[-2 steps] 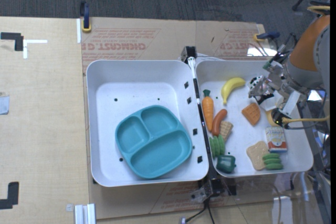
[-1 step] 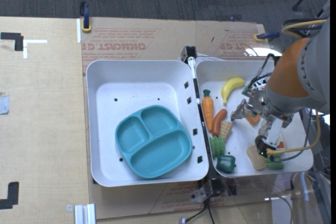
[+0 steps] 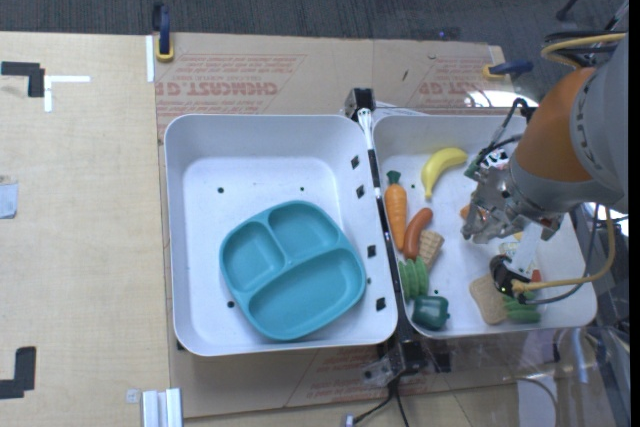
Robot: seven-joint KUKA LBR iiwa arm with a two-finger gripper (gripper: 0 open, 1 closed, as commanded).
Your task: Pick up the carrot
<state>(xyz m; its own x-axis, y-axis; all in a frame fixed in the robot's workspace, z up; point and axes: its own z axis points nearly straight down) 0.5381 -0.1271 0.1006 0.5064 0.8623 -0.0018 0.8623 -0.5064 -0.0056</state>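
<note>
Fingers of the gripper (image 3: 487, 220) hang low over the middle of the right bin (image 3: 455, 300), but whether they are spread or pressed together cannot be told from this slanted view. Nothing is visibly pinched between them. Well to their left, the carrot (image 3: 396, 205) lies lengthwise along that bin's left wall, green top pointing away from the camera, apart from the fingers. Just beside it lies a red sausage (image 3: 417, 229), and a banana (image 3: 441, 167) curves between carrot and gripper, farther back. On the bench, the left bin (image 3: 190, 215) holds a teal divided plate (image 3: 292, 268).
</note>
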